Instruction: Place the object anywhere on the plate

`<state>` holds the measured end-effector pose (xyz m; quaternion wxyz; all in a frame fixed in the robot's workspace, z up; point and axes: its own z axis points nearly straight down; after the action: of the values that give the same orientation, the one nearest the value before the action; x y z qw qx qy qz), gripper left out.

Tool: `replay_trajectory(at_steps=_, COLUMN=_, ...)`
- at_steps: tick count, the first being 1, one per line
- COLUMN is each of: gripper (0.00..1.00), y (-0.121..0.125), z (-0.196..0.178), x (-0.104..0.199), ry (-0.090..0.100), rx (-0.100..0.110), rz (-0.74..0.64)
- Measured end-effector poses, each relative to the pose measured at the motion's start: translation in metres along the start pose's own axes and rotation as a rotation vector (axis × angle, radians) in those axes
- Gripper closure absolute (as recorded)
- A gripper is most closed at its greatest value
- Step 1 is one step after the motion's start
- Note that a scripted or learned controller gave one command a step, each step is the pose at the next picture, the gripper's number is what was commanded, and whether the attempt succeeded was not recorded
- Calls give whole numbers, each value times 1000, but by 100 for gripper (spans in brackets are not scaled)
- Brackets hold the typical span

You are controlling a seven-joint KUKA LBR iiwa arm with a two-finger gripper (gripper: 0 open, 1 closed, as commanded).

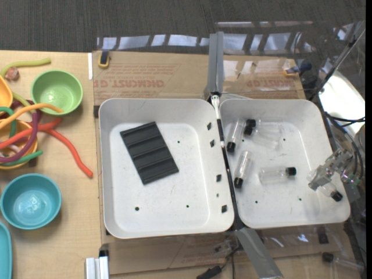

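Over the right bin's 3 o'clock rim the end effector is seen, a pale metallic assembly whose outline blurs into the cables behind it; whether it is apart or together cannot be told, and nothing can be made out in its grasp. One clear plastic vial with a black cap lies just beside it at 5 o'clock.

Four more clear, black-capped vials are scattered on the right bin's floor: one at 11 o'clock, one just right of it toward 12 o'clock, one at 8 o'clock and one near the centre. Any of these is judged to be the task's object. The plate is taken to be the black ribbed rectangular slab lying tilted in the left bin, toward its 10 o'clock area, well apart from the vials.

Several failures are judged likely. The vials are smooth, round and transparent, so one could roll or squirt out of a closing grasp, and their clear walls make them hard to locate against the glossy white plastic. The vial beside the end effector sits close to the bin wall, which could block a clean approach. The slab's ridged, matte surface may steady a vial laid along the grooves, but one dropped across them could roll off.
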<state>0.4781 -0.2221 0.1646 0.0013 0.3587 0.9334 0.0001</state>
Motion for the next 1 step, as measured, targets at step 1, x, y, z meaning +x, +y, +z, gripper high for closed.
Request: replay_trajectory(at_steps=1, gripper=100, y=1, z=15, x=1, ry=4, rx=0, rz=-84)
